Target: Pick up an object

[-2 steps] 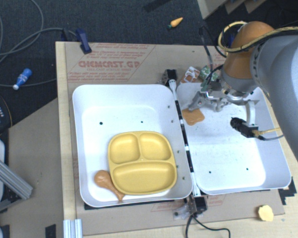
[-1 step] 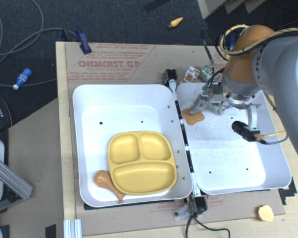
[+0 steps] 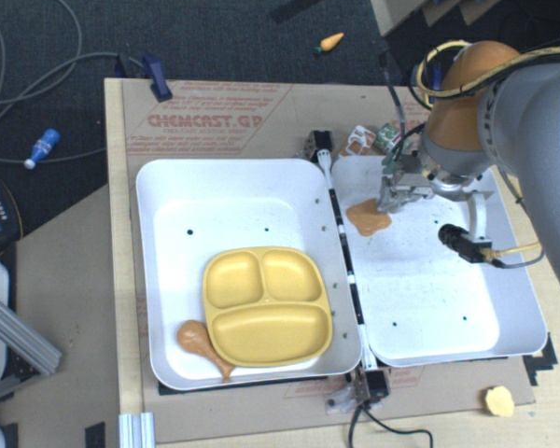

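My gripper (image 3: 389,201) stands low in the right bin (image 3: 429,334), at its far left corner, directly over a flat orange-brown piece (image 3: 368,219) that lies on the bin floor touching my fingertips; whether my jaws are released or clenched I cannot tell. In the left bin (image 3: 168,213) lie a yellow divided tray (image 3: 266,306) and, at its near left edge, an orange drumstick-shaped toy (image 3: 201,342).

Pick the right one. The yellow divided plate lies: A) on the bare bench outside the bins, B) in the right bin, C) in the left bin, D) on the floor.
C: the yellow divided plate rests inside the left bin, toward its near edge.
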